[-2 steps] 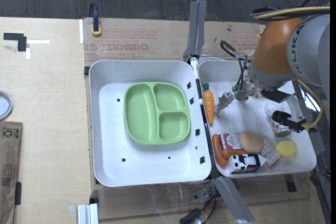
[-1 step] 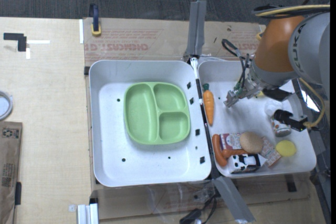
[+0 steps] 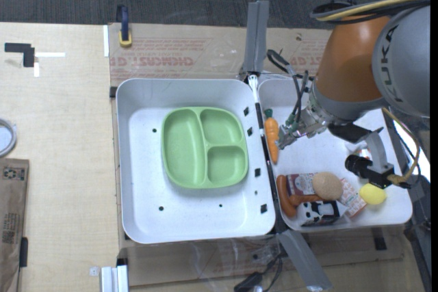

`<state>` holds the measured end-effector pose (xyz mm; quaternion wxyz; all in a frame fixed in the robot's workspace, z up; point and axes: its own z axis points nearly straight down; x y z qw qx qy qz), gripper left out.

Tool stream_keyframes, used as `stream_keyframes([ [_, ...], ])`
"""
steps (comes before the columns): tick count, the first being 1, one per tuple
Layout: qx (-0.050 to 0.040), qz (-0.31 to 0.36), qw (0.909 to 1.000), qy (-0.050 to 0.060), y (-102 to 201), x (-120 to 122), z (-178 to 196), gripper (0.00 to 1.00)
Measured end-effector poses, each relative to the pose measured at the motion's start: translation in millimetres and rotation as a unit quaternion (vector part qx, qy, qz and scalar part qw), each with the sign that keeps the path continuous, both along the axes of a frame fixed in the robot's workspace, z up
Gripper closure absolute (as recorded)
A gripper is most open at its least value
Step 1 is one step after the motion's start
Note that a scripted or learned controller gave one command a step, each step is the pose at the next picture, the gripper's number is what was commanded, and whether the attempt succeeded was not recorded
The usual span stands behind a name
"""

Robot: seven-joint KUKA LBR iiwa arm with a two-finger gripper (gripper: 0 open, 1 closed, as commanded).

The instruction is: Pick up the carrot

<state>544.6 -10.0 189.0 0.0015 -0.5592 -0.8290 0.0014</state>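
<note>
The carrot, orange with a small green top, lies lengthwise against the left wall of the right bin. My gripper hangs low over the bin just to the right of the carrot, close beside its middle. The grey and orange arm reaches in from the upper right and hides the back part of that bin. Nothing shows as held by the gripper.
Along the right bin's front lie a red sausage, a printed packet, a brown bun, a yellow lemon and a black-and-white item. The left bin holds a green divided plate.
</note>
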Motion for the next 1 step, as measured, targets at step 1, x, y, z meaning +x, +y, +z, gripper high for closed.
stream_keyframes([
  [1,0.0005,0.091,0.9958,0.001,12.1,-52.8,4.4,1.0],
])
